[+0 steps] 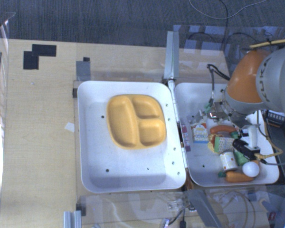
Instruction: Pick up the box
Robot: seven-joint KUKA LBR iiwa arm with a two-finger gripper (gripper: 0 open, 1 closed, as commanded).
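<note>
From my overhead camera I see the arm reaching in from the right, its orange band and grey wrist bulking over the upper right part of the right bin. The wrist leans down and leftward toward the clutter in that bin. The tool sits low at the arm's left end, above the pile of small items; I cannot tell from here how far it is opened or whether it has hold of anything, since the wrist hides most of it.

The box lies flat on the floor of the right bin, left of the pile's middle and just below and left of the tool. It is a small carton, pale with a blue patch and a red-orange strip along its top edge. Its long axis runs roughly toward and away from me, near parallel to the wall between the bins.

Just right of it lie a red and green packet, a small can, a white egg and an orange carrot.

The left bin holds a yellow divided tray, and both bins rest on the wooden counter.
</note>
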